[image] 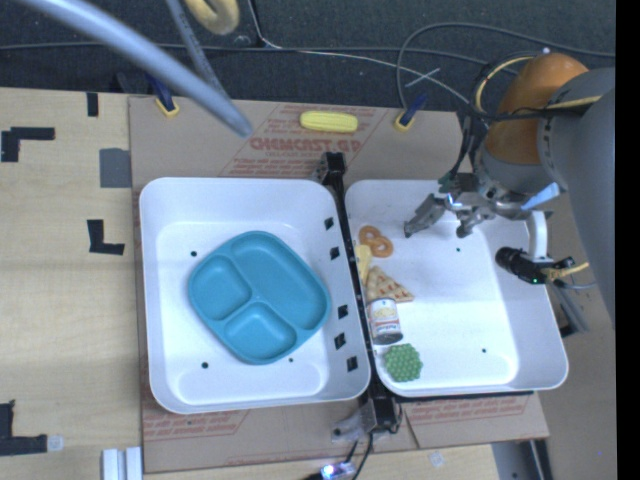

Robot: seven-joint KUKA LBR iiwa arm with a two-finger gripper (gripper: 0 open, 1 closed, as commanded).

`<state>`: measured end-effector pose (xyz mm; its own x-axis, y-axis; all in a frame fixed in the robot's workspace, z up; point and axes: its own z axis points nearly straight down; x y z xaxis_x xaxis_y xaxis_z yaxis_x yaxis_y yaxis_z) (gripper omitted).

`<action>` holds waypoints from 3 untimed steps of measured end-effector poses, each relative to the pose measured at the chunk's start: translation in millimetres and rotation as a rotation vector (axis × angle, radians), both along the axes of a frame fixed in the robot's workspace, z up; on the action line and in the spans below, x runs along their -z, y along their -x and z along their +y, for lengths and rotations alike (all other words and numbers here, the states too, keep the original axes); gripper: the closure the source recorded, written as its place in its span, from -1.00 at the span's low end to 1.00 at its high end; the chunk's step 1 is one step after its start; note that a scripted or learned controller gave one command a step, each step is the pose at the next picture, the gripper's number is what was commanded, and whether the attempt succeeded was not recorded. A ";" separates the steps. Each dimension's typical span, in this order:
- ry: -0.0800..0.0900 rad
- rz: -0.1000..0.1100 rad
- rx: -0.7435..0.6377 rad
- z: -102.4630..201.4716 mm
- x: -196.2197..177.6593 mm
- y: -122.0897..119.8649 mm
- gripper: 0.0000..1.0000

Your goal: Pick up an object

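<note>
A brown cardboard sheet [300, 143] with red printed lettering covers the middle of the bench, held at its far edge by blue and yellow clamps [165, 103]. To the left lies a pale wooden surface [60, 268] marked with black tape pieces [100, 236] and a grey patch [115, 166]. Beyond the far edge, dark blue carpet [330, 13] is crossed by thin cables [420, 58]. Lighting is even.
</note>
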<state>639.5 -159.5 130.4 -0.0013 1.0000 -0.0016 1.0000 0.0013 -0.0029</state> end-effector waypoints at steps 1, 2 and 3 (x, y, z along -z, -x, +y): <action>0.001 -0.002 -0.001 0.6 47.6 0.0 -1.00; 0.002 -0.006 -0.003 0.9 33.8 -1.6 1.00; 0.000 -0.008 0.000 -4.7 -27.3 -6.7 1.00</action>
<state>646.2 -164.2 157.7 -0.0013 1.0000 -0.0013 1.0000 0.0013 0.0046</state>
